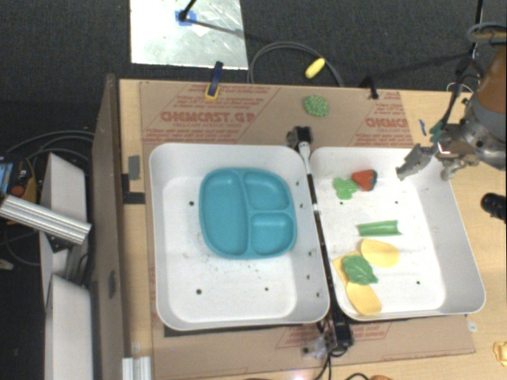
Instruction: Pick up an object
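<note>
The right bin (455, 236) holds several small items: a red piece (365, 179) beside a small green leafy piece (344, 188), a long green piece (378, 228), two yellow pieces (380, 253) (363, 298) and another green leafy piece (359, 270) lying between them. My gripper (430, 167) hangs over the bin's upper right corner, right of the red piece and apart from it. Its fingers (412, 165) are spread open with nothing between them.
The left bin (178, 291) holds a blue divided plate (247, 212). On the cardboard behind the bins lies a green round thing (316, 105), with a yellow thing (315, 68) and cables further back. A metal rail (43, 218) sits at far left.
</note>
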Motion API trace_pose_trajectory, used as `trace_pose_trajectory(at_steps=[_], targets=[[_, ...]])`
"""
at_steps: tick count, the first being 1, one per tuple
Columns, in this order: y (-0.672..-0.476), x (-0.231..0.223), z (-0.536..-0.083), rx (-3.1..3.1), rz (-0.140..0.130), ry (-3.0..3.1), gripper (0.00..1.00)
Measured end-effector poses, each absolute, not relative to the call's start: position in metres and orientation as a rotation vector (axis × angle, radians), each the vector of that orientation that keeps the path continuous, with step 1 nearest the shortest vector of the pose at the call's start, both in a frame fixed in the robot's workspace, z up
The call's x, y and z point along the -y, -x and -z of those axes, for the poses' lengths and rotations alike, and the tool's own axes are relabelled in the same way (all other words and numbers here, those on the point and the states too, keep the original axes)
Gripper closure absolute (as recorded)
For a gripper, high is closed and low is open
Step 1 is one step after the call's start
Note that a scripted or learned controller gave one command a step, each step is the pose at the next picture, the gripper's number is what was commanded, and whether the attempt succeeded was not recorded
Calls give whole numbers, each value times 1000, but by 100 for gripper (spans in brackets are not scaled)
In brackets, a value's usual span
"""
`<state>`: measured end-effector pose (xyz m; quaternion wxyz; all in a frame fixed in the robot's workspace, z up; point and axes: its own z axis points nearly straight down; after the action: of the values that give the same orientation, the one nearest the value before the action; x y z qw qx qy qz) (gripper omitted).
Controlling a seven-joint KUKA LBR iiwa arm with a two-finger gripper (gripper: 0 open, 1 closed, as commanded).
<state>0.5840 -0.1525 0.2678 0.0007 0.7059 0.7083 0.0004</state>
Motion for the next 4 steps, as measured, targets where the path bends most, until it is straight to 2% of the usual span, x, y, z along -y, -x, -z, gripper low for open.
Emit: trace_pose_trajectory(at_steps=[1, 2, 3, 4], targets=[[-542, 114, -127, -2233, 10, -2228, 0], [-542, 137, -84, -2221, -1, -2221, 0], [-484, 137, -84, -2222, 2, -2225, 0], [-596, 171, -86, -2220, -8, -2206, 0]])
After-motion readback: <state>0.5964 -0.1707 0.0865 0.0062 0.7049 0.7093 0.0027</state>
